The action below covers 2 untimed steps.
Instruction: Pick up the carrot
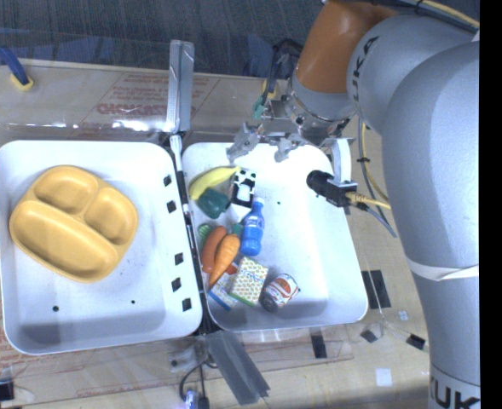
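Carrot, orange and tapered [222,257], is lying in the right white bin [340,262]; jaws are hanging released above, grasping nothing.

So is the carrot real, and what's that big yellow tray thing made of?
The carrot looks like a toy, probably plastic: smooth, evenly orange, slightly shiny. The yellow tray also looks like moulded plastic, glossy with rounded compartments and soft highlights. Neither can be confirmed by look alone.

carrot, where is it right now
The carrot lies in the right bin, near its left wall, just left of the blue bottle and below the banana.
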{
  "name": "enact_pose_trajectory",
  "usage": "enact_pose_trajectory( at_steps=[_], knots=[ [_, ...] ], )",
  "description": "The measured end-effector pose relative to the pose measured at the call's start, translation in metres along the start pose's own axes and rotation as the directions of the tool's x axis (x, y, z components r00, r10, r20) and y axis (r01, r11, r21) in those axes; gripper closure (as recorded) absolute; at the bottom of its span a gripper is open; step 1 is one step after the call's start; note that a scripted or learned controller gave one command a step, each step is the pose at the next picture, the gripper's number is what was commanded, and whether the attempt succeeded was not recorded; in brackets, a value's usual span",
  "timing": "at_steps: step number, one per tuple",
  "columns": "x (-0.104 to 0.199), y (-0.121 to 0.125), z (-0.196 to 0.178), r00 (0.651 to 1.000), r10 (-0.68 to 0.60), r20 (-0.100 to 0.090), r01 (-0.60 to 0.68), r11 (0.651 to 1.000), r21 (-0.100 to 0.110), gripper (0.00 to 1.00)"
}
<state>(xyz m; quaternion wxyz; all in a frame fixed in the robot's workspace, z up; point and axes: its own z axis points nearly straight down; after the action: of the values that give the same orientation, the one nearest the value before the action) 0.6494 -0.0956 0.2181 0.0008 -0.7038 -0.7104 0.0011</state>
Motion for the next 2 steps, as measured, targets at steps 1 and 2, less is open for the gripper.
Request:
enact_pose_trajectory(
  at_steps=[1,2],
  knots=[
    [-0.048,0.007,0.052,0.981,-0.196,0.000,0.196,0.981,0.000,0.00],
    [-0.005,-0.082,0.127,0.988,-0.155,0.000,0.155,0.988,-0.002,0.00]
  ],
)
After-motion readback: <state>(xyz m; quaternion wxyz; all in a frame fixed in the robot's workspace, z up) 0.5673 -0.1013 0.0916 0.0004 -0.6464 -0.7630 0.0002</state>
